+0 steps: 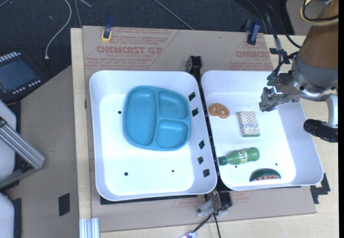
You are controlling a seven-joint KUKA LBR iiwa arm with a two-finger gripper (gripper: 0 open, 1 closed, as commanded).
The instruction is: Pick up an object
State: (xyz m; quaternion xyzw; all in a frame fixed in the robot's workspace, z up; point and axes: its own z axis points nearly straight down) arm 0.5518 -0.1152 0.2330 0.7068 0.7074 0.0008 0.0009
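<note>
I have the arm [317,43] reaching in from the right, with the gripper [267,100] hanging over the right bin [290,140] near its far right corner. I cannot tell how the gripper stands from this slant; it reads as a dark cluster of metal, and I see nothing caught in it. Below it, the right bin carries four things. A brown pretzel [218,110] lies close to the bin's left wall, toward the far side. Just right of it and a little nearer me sits a small patterned box [249,123], roughly in the middle of the bin and apart from the pretzel. Nearer the front edge a green bottle [239,157] lies on its side, its cap pointing toward the left wall. At the front rim, right of the bottle's base, rests a melon slice [265,175], green rind arched up and red flesh below, close to the bottle but I cannot say whether they touch. The gripper is nearest the box, up and to its right, and clear of it. The left bin [107,140] carries a blue divided plate [157,117], set toward the far side and slightly right of centre, with three compartments. The two bins meet along a dark divider [200,124] on the brown bench [161,41].
</note>
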